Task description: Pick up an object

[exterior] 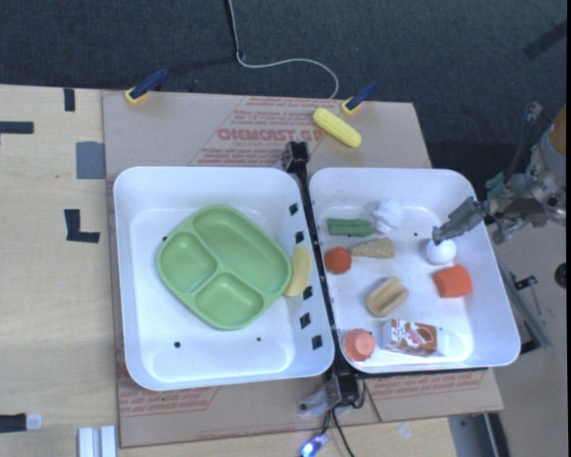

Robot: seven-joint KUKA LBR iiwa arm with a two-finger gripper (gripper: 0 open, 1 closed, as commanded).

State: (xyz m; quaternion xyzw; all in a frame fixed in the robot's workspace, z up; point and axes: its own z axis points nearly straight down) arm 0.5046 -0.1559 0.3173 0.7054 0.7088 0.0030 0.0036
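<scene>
The right bin [476, 346] holds several small items: a white ball [442, 251], an orange block [452, 281], a hot-dog bun [387, 296], a tan piece [373, 248], a green piece [349, 227], a white lump [388, 217], a small red-orange ball [338, 260], a pink-orange cup [359, 345] and a printed packet [412, 336]. My gripper [451, 228] reaches in from the right, its dark fingertips just above and touching the white ball's upper side. Nothing is seen held between the fingers.
The left bin [143, 350] holds a green divided plate [225, 267], and a yellow banana [299, 271] leans on the divider between the bins. A yellow corn toy [337, 128] lies on the cardboard behind the bins. A cable [266, 62] runs across the back.
</scene>
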